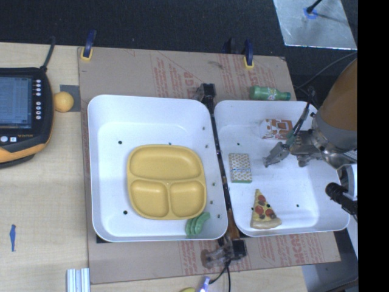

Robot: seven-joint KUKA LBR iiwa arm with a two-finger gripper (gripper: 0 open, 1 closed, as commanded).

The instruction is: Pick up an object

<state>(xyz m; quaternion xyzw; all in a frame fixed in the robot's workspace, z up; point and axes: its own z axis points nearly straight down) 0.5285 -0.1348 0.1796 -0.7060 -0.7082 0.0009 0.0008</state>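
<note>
My gripper [275,154] hangs over the middle of the right bin [304,218], open, with nothing between its fingers. A small green-and-white patterned block [240,167] lies just to its left on the bin floor. Just above the gripper, near the bin's far wall, sits a red-and-white packet [277,128]. A toy pizza slice [263,210] rests below it, near the front wall. In the left bin [106,163] lie a yellow divided plate [165,180] and, at the front right corner, a small green item [196,224].
A green bottle [269,93] lies on the cardboard behind the right bin. A yellow ball [63,101] and a teach pendant [21,114] sit left of the bins. The arm's orange band [340,96] looms at the right edge.
</note>
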